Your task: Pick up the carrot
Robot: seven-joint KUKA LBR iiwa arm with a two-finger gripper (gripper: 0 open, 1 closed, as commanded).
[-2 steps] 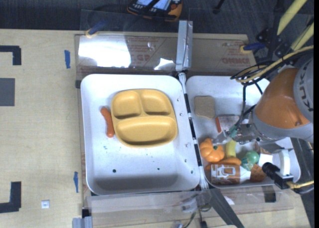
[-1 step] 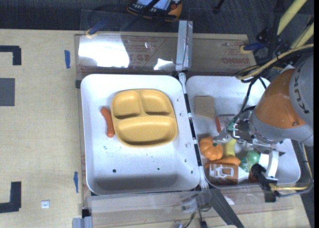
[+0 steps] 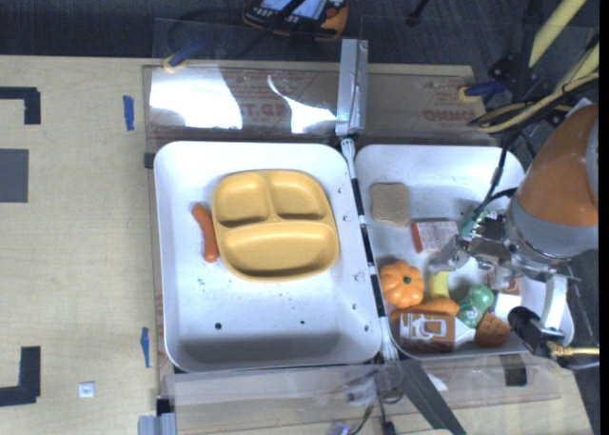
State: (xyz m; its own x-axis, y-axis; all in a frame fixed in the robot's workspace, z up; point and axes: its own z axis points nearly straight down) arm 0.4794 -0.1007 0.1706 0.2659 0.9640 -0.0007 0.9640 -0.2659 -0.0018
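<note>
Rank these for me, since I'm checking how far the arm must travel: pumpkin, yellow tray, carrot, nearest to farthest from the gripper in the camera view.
From the gripper:
1. Pumpkin, right bin, just left of the gripper.
2. Yellow tray, middle of the left bin.
3. Carrot, left bin, beyond the tray's left edge.

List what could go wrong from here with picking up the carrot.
1. The carrot lies in the left bin, but the gripper sits over the crowded right bin, so it may grab the pumpkin or another toy instead.
2. The carrot lies right beside the yellow tray, so a finger could land on the tray.
</note>
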